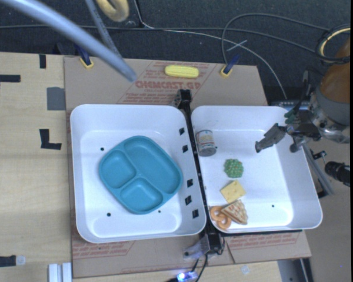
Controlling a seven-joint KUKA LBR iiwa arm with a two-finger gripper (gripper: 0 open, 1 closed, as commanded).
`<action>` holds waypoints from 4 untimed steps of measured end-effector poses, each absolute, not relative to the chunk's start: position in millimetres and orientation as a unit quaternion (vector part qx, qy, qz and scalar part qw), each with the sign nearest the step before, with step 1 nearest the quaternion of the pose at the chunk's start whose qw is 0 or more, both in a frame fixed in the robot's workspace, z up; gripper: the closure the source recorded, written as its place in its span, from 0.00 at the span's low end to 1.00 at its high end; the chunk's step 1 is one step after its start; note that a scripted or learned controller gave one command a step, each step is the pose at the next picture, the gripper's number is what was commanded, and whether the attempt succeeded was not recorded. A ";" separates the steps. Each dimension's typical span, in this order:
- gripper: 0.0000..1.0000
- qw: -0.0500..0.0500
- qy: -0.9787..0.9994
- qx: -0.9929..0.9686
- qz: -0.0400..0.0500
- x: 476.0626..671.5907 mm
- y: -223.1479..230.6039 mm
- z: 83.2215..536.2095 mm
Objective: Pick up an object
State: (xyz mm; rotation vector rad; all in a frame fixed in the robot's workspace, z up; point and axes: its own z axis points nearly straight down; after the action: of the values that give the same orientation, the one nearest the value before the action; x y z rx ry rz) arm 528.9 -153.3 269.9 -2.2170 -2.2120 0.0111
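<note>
Pincer [280,138] above right bin [282,213], small can [205,143] label unreadable

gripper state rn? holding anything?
Gripper: fingers spread open over the right bin, nothing between them. The can, broccoli and cheese wedge lie in the bin.

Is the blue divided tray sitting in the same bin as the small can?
No, the blue tray lies in the left bin, while the can stands in the right bin near the divider.
</note>
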 end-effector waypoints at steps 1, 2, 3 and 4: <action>0.00 0.000 -0.708 -0.707 0.001 530.9 -153.0 275.5; 0.00 0.002 -0.707 -0.707 0.002 531.8 -156.6 231.1; 0.00 0.003 -0.707 -0.707 0.002 530.3 -154.9 166.1; 0.00 0.002 -0.707 -0.707 0.002 528.2 -155.1 122.6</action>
State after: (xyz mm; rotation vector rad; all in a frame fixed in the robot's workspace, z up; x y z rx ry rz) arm 528.2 -155.1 122.6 -2.2176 -2.2195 0.0057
